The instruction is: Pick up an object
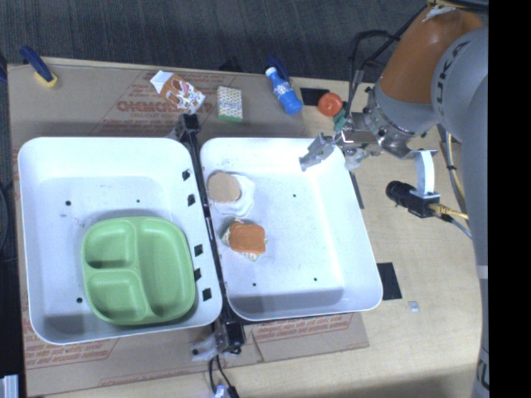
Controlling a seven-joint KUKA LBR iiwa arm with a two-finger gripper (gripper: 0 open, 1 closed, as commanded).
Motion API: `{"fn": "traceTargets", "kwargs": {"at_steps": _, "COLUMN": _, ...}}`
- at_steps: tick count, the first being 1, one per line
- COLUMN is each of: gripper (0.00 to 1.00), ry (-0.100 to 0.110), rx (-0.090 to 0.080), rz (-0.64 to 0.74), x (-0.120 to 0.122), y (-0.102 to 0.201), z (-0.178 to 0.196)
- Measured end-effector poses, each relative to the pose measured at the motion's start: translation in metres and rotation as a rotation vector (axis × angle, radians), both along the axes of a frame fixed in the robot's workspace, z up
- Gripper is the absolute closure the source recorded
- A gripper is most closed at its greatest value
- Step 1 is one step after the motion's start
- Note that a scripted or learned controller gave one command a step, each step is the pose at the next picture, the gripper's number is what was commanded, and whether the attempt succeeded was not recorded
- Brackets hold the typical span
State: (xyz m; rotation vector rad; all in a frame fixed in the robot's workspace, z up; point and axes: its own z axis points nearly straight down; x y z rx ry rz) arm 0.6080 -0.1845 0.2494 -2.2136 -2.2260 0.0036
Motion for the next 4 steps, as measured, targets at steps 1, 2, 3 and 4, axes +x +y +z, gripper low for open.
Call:
{"fn": "traceTargets", "kwargs": {"at_steps": 1, "gripper": 0.0, "ry": 0.005, "rx": 0.001, "rz": 0.001, "x": -0.02, "y": -0.002, "z": -0.138}}
{"fn": "traceTargets", "kwargs": {"at_steps": 2, "gripper": 0.0, "ry": 0.0, "rx": 0.0, "rz": 0.001, "x": -0.111, "y": 0.033, "z": -0.068}}
{"fn": "traceTargets", "kwargs": {"at_steps": 3, "gripper": 0.0, "ry": 0.003, "rx": 0.002, "rz": 0.001, "x": -0.13, "y": 0.03, "z": -0.148}}
{"fn": "traceTargets", "kwargs": {"at_steps": 4, "gripper": 0.0, "ry": 0.0, "rx": 0.0, "rz": 0.003, "x": -0.043, "y": 0.074, "z": -0.158}}
